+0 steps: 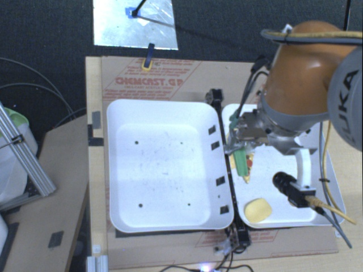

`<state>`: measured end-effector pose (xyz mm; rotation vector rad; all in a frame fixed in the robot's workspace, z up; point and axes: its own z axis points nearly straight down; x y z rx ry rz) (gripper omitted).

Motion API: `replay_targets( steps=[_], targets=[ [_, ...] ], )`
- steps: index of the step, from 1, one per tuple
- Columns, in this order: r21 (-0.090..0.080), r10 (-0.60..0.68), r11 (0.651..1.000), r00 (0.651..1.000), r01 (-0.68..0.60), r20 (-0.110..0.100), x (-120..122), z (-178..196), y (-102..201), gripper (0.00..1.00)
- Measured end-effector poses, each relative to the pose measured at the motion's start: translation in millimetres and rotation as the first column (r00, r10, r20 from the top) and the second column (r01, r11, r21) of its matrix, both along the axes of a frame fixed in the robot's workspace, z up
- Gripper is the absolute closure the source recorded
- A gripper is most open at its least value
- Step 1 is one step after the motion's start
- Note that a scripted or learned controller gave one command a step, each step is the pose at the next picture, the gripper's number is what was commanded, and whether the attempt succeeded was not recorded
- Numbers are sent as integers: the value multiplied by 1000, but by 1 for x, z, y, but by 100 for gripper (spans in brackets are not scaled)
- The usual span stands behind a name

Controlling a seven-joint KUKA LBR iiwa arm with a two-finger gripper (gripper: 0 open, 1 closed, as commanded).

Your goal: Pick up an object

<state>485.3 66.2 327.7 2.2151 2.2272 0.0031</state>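
My gripper (240, 147) hangs low over the left side of the right bin (283, 217), close to the wall it shares with the other bin. Directly under it lies a green object (241, 163), with a small yellow and red piece (248, 170) beside it. The gripper's body hides the top of the green object, and I cannot tell whether they touch. A pale yellow rounded object (258, 209) rests near the right bin's front edge, apart from the gripper. The arm's orange band (303, 67) covers the back of the right bin.
The left bin (122, 152) sits beside the right one, the two joined by a black clipped divider (222, 157). A cardboard sheet (150, 78) lies under both bins. A silvery plate (135, 16) lies behind them on the dark floor.
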Motion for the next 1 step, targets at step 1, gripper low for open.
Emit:
replay_targets(
  steps=[1],
  targets=[
    [0,0,1000,1000,0,5,2,48,2,100]
  ],
)
